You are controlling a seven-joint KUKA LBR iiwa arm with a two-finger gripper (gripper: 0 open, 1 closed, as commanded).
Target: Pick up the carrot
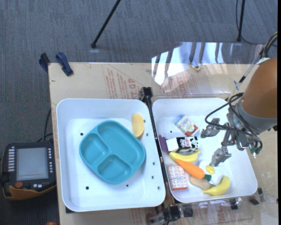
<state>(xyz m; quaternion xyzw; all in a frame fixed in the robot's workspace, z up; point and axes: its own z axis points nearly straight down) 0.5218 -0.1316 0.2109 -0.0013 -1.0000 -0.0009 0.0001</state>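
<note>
Right bin [203, 104], near edge: a curved yellow banana [218, 187] lies beside a tan piece [199, 182]; a red-and-white box [178, 177] lies to their left. The carrot [191, 168] lies just behind them, on a diagonal, green end toward the right, touching a second banana [183, 156] at its far side. The gripper [215, 146] hangs above the bin, to the right of the carrot and apart from it. Its fingers are spread, with nothing between them. Left bin [65, 125]: a blue divided tray [112, 151] and a yellow piece [137, 124].
</note>
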